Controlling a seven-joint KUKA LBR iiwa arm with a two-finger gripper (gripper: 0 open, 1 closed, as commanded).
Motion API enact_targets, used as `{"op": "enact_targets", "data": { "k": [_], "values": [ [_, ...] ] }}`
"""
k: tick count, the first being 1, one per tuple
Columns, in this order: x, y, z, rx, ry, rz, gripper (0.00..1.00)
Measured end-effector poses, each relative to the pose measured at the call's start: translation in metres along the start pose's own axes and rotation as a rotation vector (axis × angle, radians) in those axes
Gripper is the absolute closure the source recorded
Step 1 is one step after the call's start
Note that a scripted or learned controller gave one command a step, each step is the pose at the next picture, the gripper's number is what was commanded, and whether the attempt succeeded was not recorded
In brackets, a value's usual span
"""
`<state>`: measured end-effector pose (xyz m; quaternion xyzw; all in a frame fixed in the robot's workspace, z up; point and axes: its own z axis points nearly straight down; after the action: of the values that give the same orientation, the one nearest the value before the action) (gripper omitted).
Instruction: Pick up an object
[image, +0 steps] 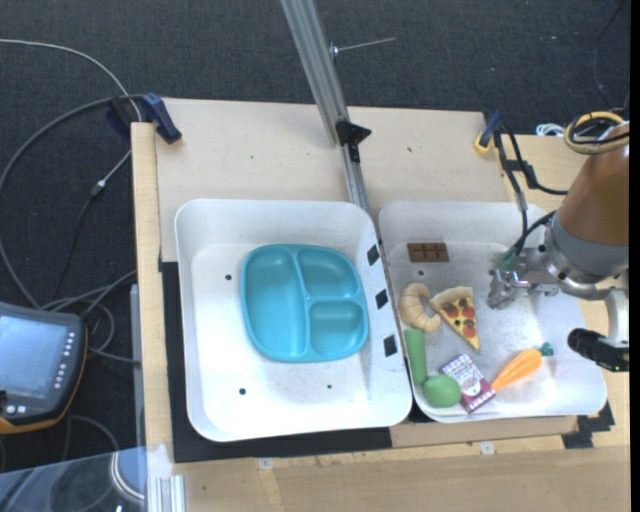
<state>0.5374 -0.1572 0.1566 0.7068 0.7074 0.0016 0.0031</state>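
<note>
Looking down at a slant on a wooden bench (260, 150) bearing two shallow white bins side by side. The left bin (215, 400) holds a blue divided plate (303, 302) near its middle. The right bin (570, 395) holds several toy foods. The grey arm (595, 215) with its orange band enters from the right, and its gripper (506, 287) hangs low over the right bin's upper right part, above bare floor; nothing shows between its fingers, and how far apart they stand cannot be told. In the bin, from larger to smaller: a pizza slice (460, 315) near the centre, a croissant (418, 307) touching its left side, an orange carrot (520, 367) toward the lower right, a green vegetable (430, 372) along the left wall, a purple packet (468, 380) just beside it, and a chocolate bar (428, 252) near the top.
</note>
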Motion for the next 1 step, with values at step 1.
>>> {"op": "enact_targets", "data": {
  "k": [1],
  "values": [
    [0.0018, -0.002, -0.0439, 0.002, 0.001, 0.0, 1.0]
  ]
}}
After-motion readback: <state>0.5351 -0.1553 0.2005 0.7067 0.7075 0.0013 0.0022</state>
